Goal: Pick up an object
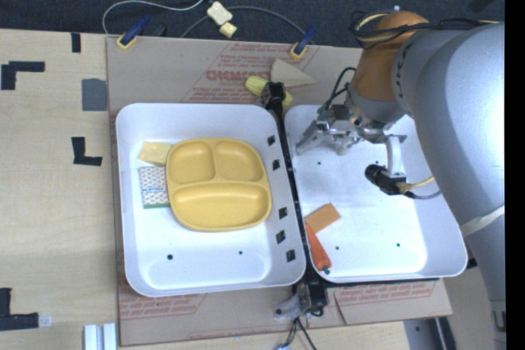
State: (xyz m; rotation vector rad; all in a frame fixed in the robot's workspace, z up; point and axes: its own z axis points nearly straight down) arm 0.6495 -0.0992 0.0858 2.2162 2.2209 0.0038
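My gripper (330, 142) hangs low over the far left part of the right bin (410, 246), just right of the divider between the bins. Its fingers stand apart, open, with only white bin floor between them. An orange block (321, 218) lies on that bin's floor nearer the front, well below the gripper. A thin orange-red stick with a green tip (318, 250) lies along the bin's left wall. In the left bin (205, 266) sit a yellow divided plate (218, 183), a pale yellow block (153, 152) and a small patterned pad (152, 185).
The grey arm (459, 119) with its orange band (379, 65) covers the right bin's far right side. A black cable plug (385, 178) hangs beside the gripper. A yellow piece (257, 84) and clamps lie on the cardboard behind the bins.
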